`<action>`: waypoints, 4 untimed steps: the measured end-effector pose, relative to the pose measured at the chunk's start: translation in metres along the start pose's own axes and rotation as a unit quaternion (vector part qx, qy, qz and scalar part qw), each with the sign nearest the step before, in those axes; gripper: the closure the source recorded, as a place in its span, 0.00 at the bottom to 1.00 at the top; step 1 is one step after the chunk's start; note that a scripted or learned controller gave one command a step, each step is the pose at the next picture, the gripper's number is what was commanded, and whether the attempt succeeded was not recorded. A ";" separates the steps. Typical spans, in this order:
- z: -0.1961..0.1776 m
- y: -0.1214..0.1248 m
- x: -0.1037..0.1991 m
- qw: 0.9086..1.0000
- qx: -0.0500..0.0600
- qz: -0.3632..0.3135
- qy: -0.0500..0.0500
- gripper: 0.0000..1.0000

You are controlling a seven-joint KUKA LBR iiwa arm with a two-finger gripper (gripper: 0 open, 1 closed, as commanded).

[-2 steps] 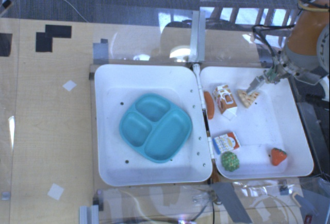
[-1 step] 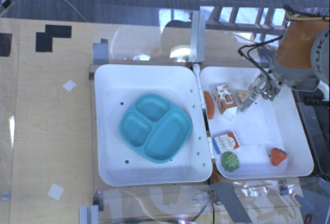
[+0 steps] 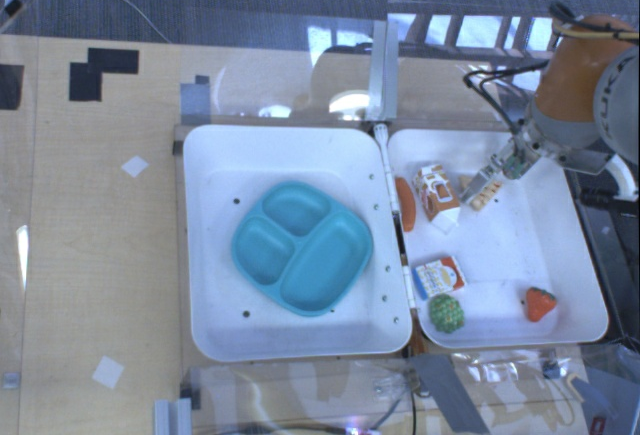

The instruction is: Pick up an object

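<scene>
Grey arm [image 3: 620, 103] with orange band [image 3: 578, 73], black cables [image 3: 495, 83], pale end effector [image 3: 480, 191].

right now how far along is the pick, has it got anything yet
Nothing looks picked yet. The gripper is low in the right bin, beside the small carton, with nothing visibly held. The hot dog, second carton, broccoli and strawberry lie on the bin floor. Grasping and lifting remain.
</scene>
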State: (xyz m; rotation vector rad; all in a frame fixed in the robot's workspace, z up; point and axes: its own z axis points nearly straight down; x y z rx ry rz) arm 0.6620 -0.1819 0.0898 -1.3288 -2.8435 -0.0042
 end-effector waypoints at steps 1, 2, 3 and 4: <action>-0.023 0.006 0.010 0.996 -0.003 0.092 -0.005 0.00; -0.133 -0.010 -0.010 0.991 -0.004 0.136 -0.007 0.00; -0.204 0.000 -0.011 0.979 -0.003 0.203 -0.006 0.00; -0.102 -0.045 0.019 0.948 -0.002 0.320 -0.003 0.00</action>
